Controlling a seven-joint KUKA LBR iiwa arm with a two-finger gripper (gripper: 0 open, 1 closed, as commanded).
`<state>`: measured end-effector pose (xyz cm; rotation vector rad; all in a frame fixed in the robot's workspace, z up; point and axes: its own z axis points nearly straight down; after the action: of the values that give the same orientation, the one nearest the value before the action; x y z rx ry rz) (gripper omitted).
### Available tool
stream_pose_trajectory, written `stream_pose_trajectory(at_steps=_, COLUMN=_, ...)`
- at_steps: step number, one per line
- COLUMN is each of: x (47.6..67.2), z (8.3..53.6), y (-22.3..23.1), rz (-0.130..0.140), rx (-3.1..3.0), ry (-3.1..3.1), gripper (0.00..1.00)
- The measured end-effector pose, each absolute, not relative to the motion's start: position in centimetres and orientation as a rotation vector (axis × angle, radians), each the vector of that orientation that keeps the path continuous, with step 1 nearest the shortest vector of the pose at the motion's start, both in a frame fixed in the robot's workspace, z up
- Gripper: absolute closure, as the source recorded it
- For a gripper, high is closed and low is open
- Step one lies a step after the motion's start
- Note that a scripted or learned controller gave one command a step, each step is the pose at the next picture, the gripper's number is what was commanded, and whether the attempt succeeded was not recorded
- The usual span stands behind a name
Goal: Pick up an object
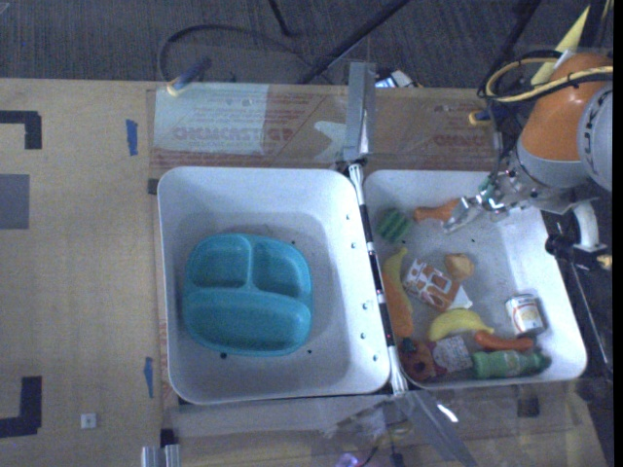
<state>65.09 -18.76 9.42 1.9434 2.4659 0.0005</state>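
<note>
Grey two-finger gripper [465, 212] over far side of right white bin [563, 290], tips just beside orange carrot-shaped toy [435, 211]; finger state: cannot tell. Blue plastic divided tray [248, 293] in left white bin [195, 202].

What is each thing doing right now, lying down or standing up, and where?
Blue tray: flat, alone in the left bin.
Gripper: low over the right bin's far side, beside an orange toy.
Can: near the right wall.
Green bottle: lying on its side along the near edge.
Banana: lying flat mid-bin.
Carton: lying flat, tilted.
</note>
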Motion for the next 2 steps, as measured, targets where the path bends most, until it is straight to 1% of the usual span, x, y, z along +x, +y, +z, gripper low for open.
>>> stream_pose_trajectory(at_steps=1, x=65.09, z=9.41, y=-18.75, rz=0.000, rx=1.943, ry=2.466, gripper=0.00)
stream_pose_trajectory(at_steps=2, x=65.20, z=10.31, y=-18.75, rz=0.001, rx=1.942, ry=2.466, gripper=1.00)
